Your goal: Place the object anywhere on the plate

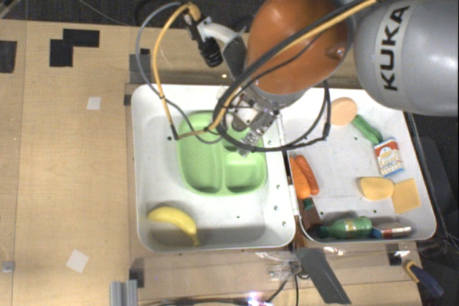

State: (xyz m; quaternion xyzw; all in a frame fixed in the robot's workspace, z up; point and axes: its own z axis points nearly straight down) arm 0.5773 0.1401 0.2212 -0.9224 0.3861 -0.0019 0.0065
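I'm watching the feed here and the gripper (244,131) is hovering over the far right part of the green plate (208,168), which is sitting in the middle of the left bin (143,154). The cables are hanging right across it, so I honestly can't tell whether it's open or closed, or whether it's carrying anything. My guess for the object is the banana (174,221), which is lying in the near left corner of that bin, close to the plate but off it (probably just where it got dumped). The arm (401,46) is reaching in from the right, with the orange band (294,39) bulging over the far edge and the wrist pointing down. The carrot (304,175) is sitting in the right bin (423,183).
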